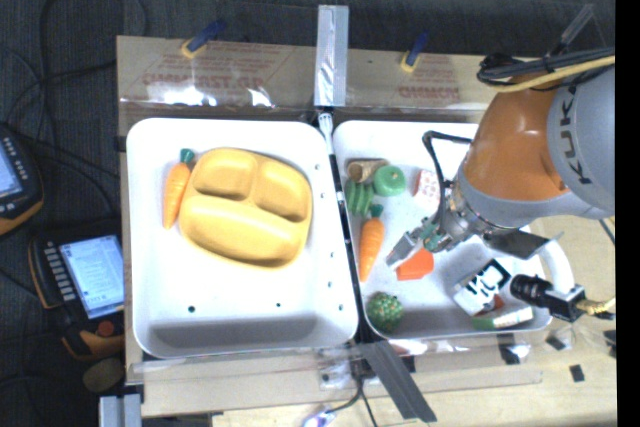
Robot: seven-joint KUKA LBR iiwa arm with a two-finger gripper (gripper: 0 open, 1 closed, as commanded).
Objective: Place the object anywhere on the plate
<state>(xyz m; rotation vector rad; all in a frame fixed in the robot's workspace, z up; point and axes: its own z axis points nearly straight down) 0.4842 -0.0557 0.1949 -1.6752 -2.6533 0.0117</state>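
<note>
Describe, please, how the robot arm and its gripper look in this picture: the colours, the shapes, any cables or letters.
The arm is bulky and rounded, grey, with a broad orange band above the wrist. Dark letters, part of the maker's name, run along its grey shell at the right. Black cables loop over its top and one curves down beside the orange part. The gripper is small and metallic grey, with two thin fingers and a touch of green near its base.

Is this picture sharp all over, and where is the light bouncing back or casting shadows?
In the camera view, glare shines off the clear plastic sheet behind the bins and off the silver tape strip; the yellow plate is evenly lit and fairly crisp; a soft shadow lies along the near wall of the left bin; the small toys under the gripper look slightly blurred.
</note>
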